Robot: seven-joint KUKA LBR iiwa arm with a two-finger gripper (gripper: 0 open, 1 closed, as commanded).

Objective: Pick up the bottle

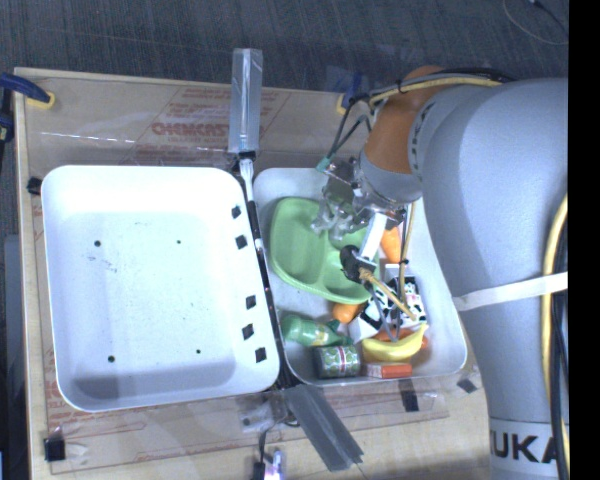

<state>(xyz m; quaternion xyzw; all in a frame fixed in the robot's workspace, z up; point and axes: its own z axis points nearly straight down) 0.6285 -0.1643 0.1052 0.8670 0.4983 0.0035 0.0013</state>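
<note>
At the near end of the right white plastic bin (442, 363) lies a small dark-green can (338, 361), with a thin red-orange stick-like item (388, 371) just beside it against the near wall. Just beyond the can lies the green plastic bottle (308, 330), on its side, its cap end pointing toward the bin's middle, close to the divider between the bins. To the right of the bottle sit a yellow banana (395, 346) and a black-and-white patterned object (392, 303), with an orange carrot-shaped piece (346, 311) between them and the bottle. Farther in, a light-green shallow plastic bowl (305, 248) lies tilted against the bin's left side. The gripper (342, 218) is over the bowl's far right rim, well apart from the bottle; whether its fingers are spread or closed cannot be told. The grey arm with orange band (395, 133) descends from the right. The left white plastic bin (70, 268) sits alongside.
</note>
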